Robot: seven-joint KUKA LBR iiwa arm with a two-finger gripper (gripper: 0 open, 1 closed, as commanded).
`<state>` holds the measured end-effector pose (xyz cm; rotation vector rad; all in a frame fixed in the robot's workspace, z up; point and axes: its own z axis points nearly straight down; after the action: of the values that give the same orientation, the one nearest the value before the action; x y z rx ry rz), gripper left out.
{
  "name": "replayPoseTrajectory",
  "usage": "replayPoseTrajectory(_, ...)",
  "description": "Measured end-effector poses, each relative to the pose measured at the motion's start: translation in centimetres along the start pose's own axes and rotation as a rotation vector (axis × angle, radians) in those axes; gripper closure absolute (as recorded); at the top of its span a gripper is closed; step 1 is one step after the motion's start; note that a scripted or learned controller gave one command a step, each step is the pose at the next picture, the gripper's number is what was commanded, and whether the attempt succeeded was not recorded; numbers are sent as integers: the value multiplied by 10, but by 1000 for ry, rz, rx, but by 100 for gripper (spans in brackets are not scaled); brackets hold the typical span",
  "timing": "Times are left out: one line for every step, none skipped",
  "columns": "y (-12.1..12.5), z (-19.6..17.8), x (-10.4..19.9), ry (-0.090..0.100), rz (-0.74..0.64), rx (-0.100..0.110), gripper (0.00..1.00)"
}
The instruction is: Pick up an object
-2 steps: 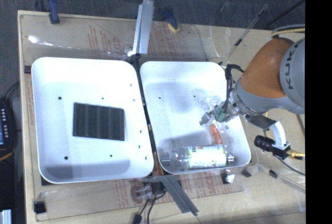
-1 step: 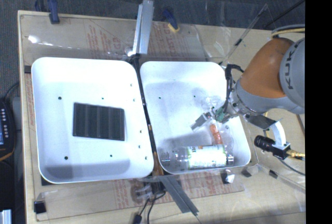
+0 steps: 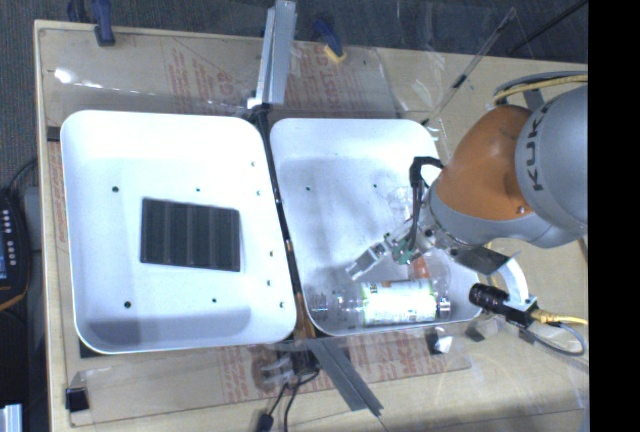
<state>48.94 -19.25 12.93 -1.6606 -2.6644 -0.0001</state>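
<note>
Reaching into the right bin [image 3: 330, 145], the KUKA arm's gripper [image 3: 385, 255] hovers just above a clear plastic bottle [image 3: 395, 303] lying against the bin's near wall; whether its jaws are wide or narrow cannot be told. That wall could block a clean grasp. A dark ridged pad [image 3: 190, 234] lies in the left bin [image 3: 100, 145].
</note>
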Motion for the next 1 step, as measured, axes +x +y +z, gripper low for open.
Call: replayPoseTrajectory(5,-19,-21,-2,25,-1,0)
